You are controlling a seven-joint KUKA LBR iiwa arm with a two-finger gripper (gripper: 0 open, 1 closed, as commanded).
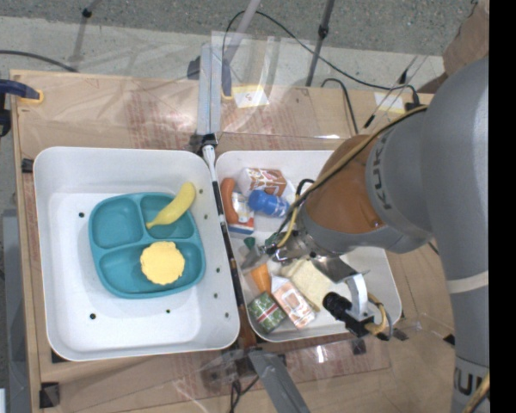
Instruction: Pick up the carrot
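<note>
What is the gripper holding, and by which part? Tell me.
It cannot be told. The gripper is down in the right bin just above the carrot, but the arm's wrist hides whether anything is gripped.

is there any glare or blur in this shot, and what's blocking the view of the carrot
Camera view: even, soft light; mild sheen on the clear sheet behind the bins; focus slightly soft throughout. The arm covers much of the right bin, and the carrot shows as a small orange patch beside the gripper.
</note>
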